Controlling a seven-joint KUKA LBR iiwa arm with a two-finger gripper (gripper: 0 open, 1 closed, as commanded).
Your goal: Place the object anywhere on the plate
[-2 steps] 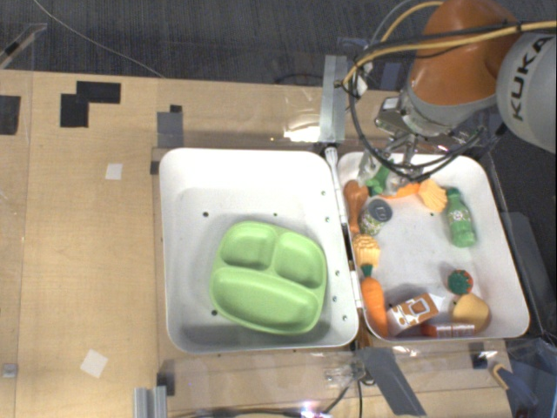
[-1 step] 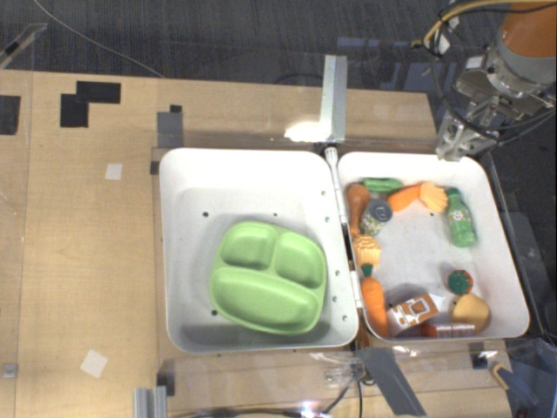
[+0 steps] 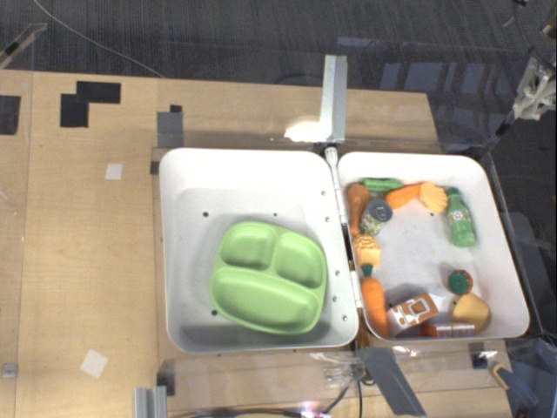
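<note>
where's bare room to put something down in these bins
Free: the green plate and the left bin floor around it, widest behind it. Also the right bin middle, between the green bottle and the carrot. Its edges are crowded with toy food.

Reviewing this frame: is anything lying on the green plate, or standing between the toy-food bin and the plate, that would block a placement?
Nothing lies on the green plate; its three compartments are bare. Between it and the toys in the right bin stand only the two bins' adjoining low walls, which an object must be lifted over.
</note>
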